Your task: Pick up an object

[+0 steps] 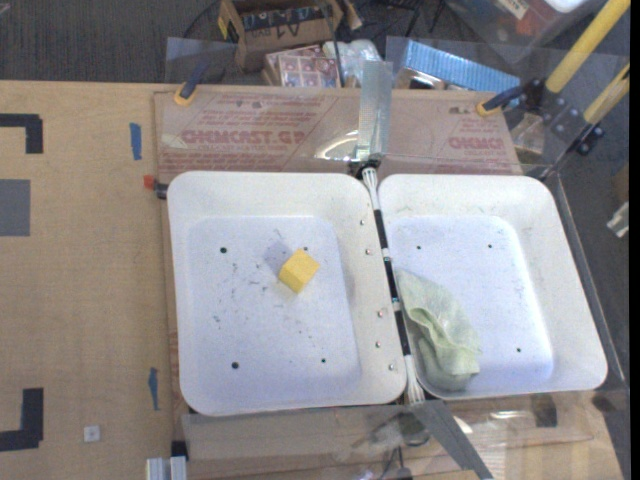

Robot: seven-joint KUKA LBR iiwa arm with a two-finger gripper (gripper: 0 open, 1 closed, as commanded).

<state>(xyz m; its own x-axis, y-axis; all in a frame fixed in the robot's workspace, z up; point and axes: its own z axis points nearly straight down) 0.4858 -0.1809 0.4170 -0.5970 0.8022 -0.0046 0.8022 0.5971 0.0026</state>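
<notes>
The left bin (200, 368) holds a small yellow block (298, 271), lying a little above the middle of its speckled floor. Right of that bin, touching it along the seam, sits the right bin (560, 268). A crumpled pale green cloth (440, 333) lies in the right bin's near-left corner, against the seam. The pincer's state cannot be told. Both bins rest on the counter (80, 268).

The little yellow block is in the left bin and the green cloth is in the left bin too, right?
Not quite. The yellow block is in the left bin, but the green cloth lies in the right bin, against its near-left corner. The camera view shows it.
</notes>
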